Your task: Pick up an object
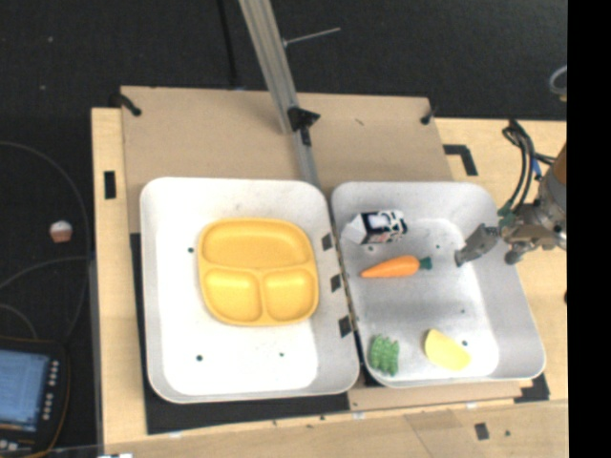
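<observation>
Gripper (pixel 495 240) hangs over the right bin (pixel 496 351) near its right wall, fingers spread open, nothing between them. The carrot (pixel 390 267) lies flat to the gripper's left, apart from it (a black-and-white toy (pixel 380 225) sits just above it). Broccoli (pixel 384 353) and lemon (pixel 446 349) rest near the front edge; a yellow tray (pixel 257 270) sits in the left bin (pixel 172 351).

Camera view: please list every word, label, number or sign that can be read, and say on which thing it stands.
No text can be read.
Black-and-white toy in the right bin: dark patches, too blurred to tell if they are letters.
Screen of the handheld device at the lower left: bluish lines, too small to read.
Carrot, yellow tray: no markings seen.
</observation>
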`<state>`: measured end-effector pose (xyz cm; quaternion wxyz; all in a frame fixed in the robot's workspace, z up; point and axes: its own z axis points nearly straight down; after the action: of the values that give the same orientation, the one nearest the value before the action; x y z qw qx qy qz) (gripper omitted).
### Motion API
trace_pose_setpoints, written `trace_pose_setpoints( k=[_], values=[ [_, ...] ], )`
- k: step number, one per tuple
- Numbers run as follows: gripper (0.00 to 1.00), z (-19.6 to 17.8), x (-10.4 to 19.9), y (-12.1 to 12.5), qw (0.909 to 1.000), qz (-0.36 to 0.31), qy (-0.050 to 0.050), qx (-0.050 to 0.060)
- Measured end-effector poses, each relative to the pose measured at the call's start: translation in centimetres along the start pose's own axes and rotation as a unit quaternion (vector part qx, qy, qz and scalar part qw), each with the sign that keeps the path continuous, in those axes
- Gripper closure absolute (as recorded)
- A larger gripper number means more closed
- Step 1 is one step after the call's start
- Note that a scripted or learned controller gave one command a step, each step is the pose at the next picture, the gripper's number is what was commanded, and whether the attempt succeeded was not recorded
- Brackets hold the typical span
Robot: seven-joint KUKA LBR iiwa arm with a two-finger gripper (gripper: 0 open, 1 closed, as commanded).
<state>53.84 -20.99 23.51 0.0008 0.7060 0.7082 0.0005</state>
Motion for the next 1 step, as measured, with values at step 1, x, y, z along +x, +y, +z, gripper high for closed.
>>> trace_pose_setpoints(
  k=[1],
  values=[
    [0.0,0.0,0.01,0.01,1.0,0.0,0.0,0.0]
  ],
)
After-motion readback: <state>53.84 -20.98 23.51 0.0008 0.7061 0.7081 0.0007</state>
